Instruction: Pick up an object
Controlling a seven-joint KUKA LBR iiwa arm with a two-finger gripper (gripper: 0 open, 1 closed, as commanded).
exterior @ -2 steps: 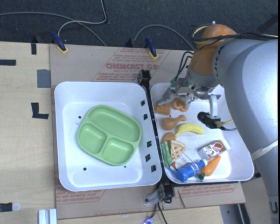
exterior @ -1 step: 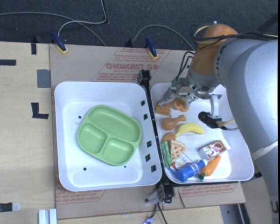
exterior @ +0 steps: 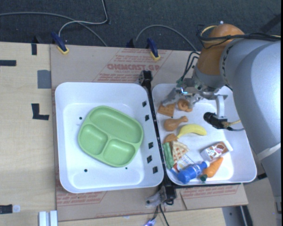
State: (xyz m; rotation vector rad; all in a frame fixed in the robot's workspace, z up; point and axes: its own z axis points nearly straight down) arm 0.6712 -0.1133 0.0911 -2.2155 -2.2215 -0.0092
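Note:
My gripper (exterior: 183, 97) hangs low over the far end of the right bin (exterior: 243, 171), open, with its fingers spread. Just under it lies a small brown pastry (exterior: 184, 106), roughly between the fingertips; nothing is gripped. A tan toast piece (exterior: 166, 110) sits beside the left fingertip. Nearer the front lie a chicken drumstick (exterior: 174, 123), a banana (exterior: 192, 130), a waffle (exterior: 179, 150), a green vegetable (exterior: 167, 154), a ketchup packet (exterior: 215, 150), a carrot (exterior: 212, 167) and a blue bottle (exterior: 191, 172).
The left bin (exterior: 66, 126) holds a green divided plate (exterior: 111, 136). A black divider (exterior: 151, 121) runs between the bins. The grey arm (exterior: 254, 93) covers the right bin's far right side. Cables and blue clamps (exterior: 60, 42) lie behind the bins.

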